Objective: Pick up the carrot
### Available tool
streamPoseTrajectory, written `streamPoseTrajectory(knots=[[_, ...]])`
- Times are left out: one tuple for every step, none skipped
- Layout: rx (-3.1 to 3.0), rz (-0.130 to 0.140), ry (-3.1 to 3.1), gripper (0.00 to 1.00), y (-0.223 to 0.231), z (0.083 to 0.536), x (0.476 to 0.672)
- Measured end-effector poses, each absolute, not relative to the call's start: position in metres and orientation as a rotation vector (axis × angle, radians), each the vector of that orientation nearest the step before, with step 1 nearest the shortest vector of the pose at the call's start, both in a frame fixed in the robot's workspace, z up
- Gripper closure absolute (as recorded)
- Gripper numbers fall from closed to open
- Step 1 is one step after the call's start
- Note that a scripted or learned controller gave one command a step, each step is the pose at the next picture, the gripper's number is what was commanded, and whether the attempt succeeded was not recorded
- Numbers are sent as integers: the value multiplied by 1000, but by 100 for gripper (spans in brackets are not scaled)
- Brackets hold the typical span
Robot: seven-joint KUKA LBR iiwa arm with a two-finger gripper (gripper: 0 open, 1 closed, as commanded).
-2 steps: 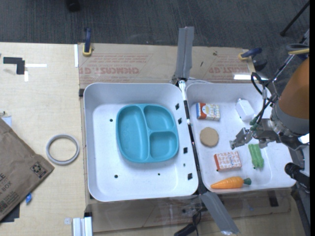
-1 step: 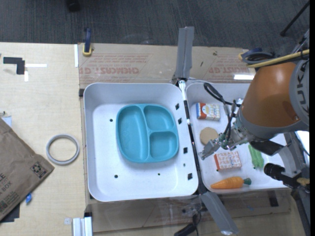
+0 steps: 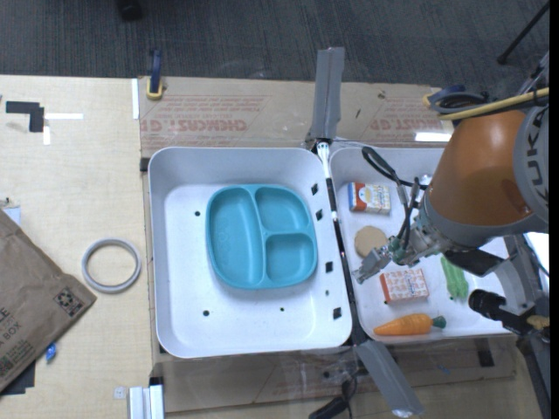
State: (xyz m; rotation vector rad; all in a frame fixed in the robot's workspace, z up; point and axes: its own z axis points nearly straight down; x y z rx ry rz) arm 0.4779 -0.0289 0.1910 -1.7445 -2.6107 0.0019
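The carrot (image 3: 407, 325) is orange with a green stub at its right end. It lies flat along the front edge of the right bin (image 3: 342, 160). My gripper (image 3: 374, 264) hangs above the middle of that bin, to the upper left of the carrot and apart from it. It sits just left of a small red and white carton (image 3: 404, 285). Nothing shows between its fingers.
The right bin also holds a milk carton (image 3: 370, 198) at the back, a tan round cookie (image 3: 370, 240) and a green vegetable (image 3: 454, 278) on the right. A blue divided plate (image 3: 261, 235) lies in the left bin (image 3: 175, 260). A tape ring (image 3: 111, 264) rests on the bench at left.
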Motion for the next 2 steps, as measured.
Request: streamPoseTrajectory(knots=[[-1532, 1, -2743, 0, -9, 191, 521], [-1544, 3, -2733, 0, -105, 134, 507]])
